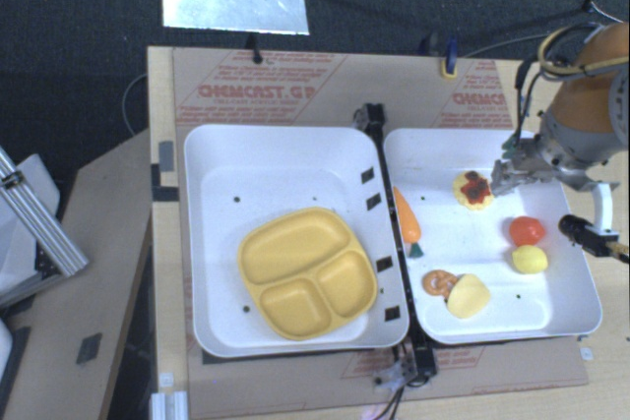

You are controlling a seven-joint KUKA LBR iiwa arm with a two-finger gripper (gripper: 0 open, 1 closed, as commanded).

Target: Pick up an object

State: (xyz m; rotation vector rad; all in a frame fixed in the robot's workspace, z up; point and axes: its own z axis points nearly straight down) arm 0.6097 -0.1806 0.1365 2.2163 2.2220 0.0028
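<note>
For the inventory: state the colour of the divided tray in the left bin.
Yellow: the divided tray shows plainly in the camera view.

Gripper (499, 180) low over the right bin (581, 310), small yellow pizza toy (473, 190) just left of its tip (touching or not, unclear), tomato (527, 230) and lemon (530, 259) below it, yellow tray (307, 272) far left.

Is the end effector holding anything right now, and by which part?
Cannot be told. The end effector sits at the right edge of the small yellow and red toy, but no grip shows.
</note>
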